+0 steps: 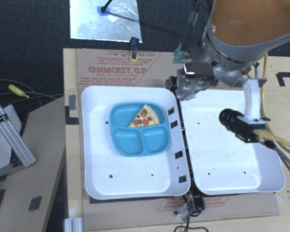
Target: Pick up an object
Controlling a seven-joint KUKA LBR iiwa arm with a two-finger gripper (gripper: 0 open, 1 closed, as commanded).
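Hanging over the far end of the divide between the two bins, the claw sits at the far left corner of the right bin. It is blurred and shadowed under the wrist, so whether it is open or closed cannot be told, and nothing is seen in its hold. Item one: left bin, white, shallow, on the table. Item two: blue divided plate, three compartments, lying near the middle of the left bin. Item three: pizza slice, toy, flat, in the plate's far compartment, tip toward the far side, left of the claw and nearer. Risks, as judged: the slice lies thin against the plate floor, so a descent may close above it or skid off. The compartment walls may block the claw. A grip on the plate rim instead may drag or tip the light plate and spill the slice. A descent from the present spot would strike the bin walls.
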